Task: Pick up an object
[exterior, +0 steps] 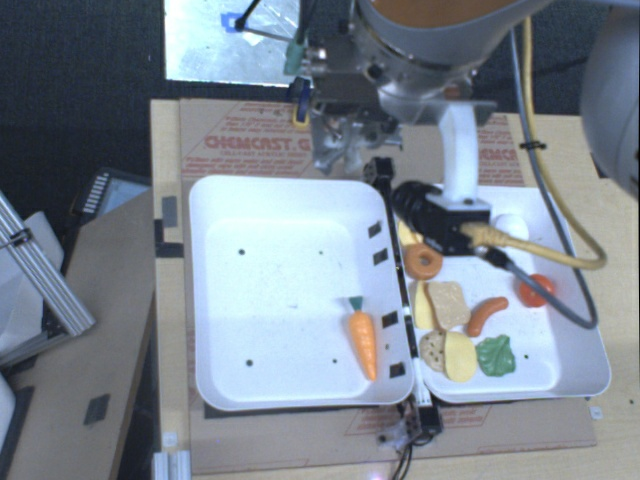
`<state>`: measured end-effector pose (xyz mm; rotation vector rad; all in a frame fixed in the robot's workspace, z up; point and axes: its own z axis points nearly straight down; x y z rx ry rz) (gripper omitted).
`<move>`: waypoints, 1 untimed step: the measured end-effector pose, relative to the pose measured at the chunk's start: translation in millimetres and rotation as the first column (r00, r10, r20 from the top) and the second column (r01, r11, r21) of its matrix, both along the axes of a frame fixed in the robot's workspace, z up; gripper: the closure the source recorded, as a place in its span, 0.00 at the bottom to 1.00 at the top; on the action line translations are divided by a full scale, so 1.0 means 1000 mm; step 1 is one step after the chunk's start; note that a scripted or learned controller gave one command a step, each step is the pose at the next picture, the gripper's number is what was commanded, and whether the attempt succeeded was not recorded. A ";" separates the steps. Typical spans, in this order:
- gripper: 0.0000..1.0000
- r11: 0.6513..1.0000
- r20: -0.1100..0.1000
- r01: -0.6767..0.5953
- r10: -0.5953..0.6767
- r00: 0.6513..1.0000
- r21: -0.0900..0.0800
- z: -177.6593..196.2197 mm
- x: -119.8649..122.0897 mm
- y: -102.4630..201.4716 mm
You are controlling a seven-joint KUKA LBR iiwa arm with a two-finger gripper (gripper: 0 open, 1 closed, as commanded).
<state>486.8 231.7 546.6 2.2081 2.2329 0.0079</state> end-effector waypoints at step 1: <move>1.00 1.000 -0.004 0.015 -0.015 1.000 -0.005 -0.014 0.086 -0.027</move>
